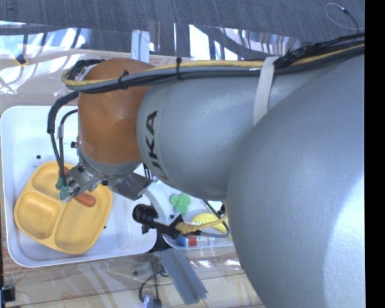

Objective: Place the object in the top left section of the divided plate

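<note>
Tool point(69, 190) of the grey arm hangs low over the yellow moulded-plastic divided plate point(35, 217), at the left of the frame, close above the ridge where the plate's sections meet. Its working end is mostly hidden under the wrist, so I cannot tell whether it is released or clenched. Just right of it and touching it lies a small orange-red rounded object point(86, 200), smooth and stubby like a toy sausage or carrot, resting on the plate's upper edge beside the tool; whether it is gripped or merely lying there is unclear. Its position suggests it is being set down into, or has reached, the plate's upper section, as the task asks.

The plate is glossy, with soft rounded wells split by raised ridges, and it sits inside the shallow white plastic bin point(13, 133) at lower left, which keeps it from sliding. Above the tool, the orange band point(109, 117) of the wrist bulges dome-like, with black cables point(54, 140) looping down its left side. Lower centre, in the neighbouring bin, a green leafy toy point(179, 202) and a yellow banana-shaped toy point(205, 221) peek out beneath the arm. The wooden counter point(109, 271) shows along the bottom edge.
</note>
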